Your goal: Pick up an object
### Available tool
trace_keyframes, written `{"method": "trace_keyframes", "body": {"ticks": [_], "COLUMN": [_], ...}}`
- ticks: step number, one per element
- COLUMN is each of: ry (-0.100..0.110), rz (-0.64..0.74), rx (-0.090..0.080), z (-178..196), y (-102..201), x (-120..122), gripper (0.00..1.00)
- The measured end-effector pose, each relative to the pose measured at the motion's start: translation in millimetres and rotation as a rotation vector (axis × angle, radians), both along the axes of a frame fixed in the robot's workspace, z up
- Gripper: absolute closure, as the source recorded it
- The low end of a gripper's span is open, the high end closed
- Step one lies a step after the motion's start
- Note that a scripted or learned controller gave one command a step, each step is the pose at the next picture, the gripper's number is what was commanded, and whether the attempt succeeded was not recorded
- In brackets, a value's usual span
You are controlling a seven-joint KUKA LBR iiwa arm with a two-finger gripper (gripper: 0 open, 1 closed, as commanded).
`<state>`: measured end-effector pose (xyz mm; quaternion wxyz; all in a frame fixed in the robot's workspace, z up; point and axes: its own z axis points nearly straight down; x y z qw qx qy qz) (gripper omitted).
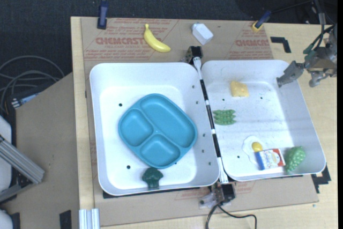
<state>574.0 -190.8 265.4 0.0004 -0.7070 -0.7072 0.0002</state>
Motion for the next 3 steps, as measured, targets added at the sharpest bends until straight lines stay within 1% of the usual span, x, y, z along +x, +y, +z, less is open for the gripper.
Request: {"method": "trace_keyframes", "body": {"ticks": [1,2,3], "ry": [0.002,0.003,0.003], "rz": [0.001,0.001,-0.001], "rx": [0.001,0.001,0.001], "z": [-108.5,-181.6,-181.0], "y": [67.1,93.3,91.6], "x": [-4.2,20.0,-3.1], "gripper": [0.0,0.0,0.0]}}
